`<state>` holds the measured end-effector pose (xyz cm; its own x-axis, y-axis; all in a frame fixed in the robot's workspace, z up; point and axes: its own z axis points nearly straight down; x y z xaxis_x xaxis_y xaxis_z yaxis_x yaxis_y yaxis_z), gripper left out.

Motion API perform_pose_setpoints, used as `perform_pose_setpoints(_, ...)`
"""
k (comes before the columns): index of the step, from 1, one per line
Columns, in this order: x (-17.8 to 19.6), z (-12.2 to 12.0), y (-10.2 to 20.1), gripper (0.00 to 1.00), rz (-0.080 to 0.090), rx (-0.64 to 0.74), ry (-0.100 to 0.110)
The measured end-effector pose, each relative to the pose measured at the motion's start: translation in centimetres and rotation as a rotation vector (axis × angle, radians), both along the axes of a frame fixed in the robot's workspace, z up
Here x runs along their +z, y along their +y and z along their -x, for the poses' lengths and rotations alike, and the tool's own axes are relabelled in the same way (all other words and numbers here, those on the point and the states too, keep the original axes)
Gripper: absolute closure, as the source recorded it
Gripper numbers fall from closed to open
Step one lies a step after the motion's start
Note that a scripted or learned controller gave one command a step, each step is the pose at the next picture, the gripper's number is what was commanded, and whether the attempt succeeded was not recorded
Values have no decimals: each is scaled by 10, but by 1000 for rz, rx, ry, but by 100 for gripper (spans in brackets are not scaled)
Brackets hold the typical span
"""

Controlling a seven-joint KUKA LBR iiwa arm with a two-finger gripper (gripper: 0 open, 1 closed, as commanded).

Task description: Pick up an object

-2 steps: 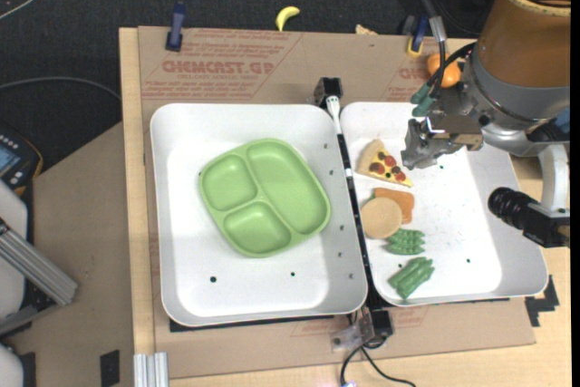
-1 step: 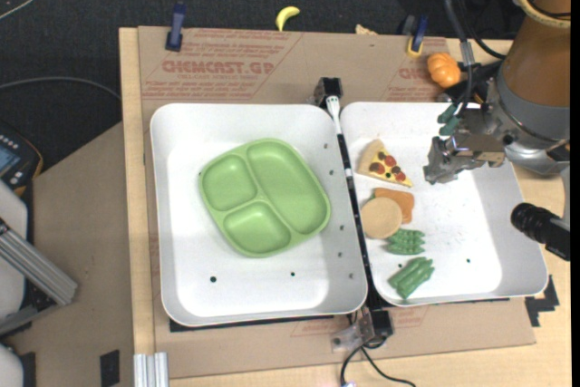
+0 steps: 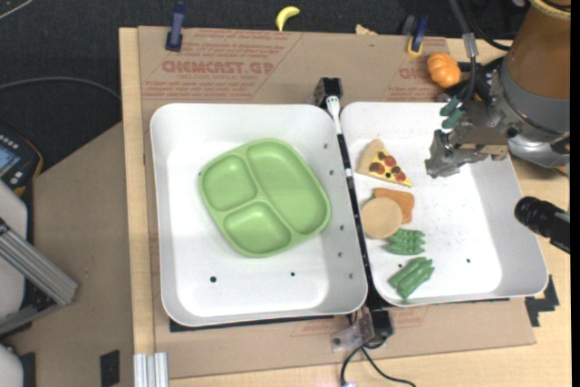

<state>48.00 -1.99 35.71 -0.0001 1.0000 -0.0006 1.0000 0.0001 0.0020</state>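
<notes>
Camera view, taken from left to right: the left bin [image 3: 172,222] holds a green divided plate [image 3: 264,196] with three compartments, lying flat and turned at a slant near the bin's middle. Behind the bins, on the brown board that covers the surface [image 3: 136,195], a blue clamp [image 3: 175,24] grips the far edge, and a small yellow banana toy [image 3: 287,16] lies just past that edge on the dark floor. A black clip [image 3: 329,91] sits where the two bins meet at the far side.

The right bin [image 3: 480,258] carries the toy food along its left side. A pizza slice [image 3: 383,164] lies nearest the far end, its point toward the bin's far wall. Just in front of it a tan round cookie [image 3: 381,217] rests against an orange slab [image 3: 401,200], overlapping it. Nearer still lie two green pea pods [image 3: 410,260], one behind the other, close but apart.

The gripper [image 3: 449,160] hangs over the right bin's far half, to the right of the pizza slice and apart from it. Nothing shows between its fingers, and whether they are open or closed cannot be told. A small orange fruit toy [image 3: 443,69] sits on the board behind the right bin, next to a second blue clamp [image 3: 417,33].
</notes>
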Motion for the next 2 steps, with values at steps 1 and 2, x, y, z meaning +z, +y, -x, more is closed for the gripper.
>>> perform_pose_setpoints(1, 10, -1, 0, 100, 1, 1, -2)
perform_pose_setpoints(2, 38, 0, 85, 100, -3, 9, -4)
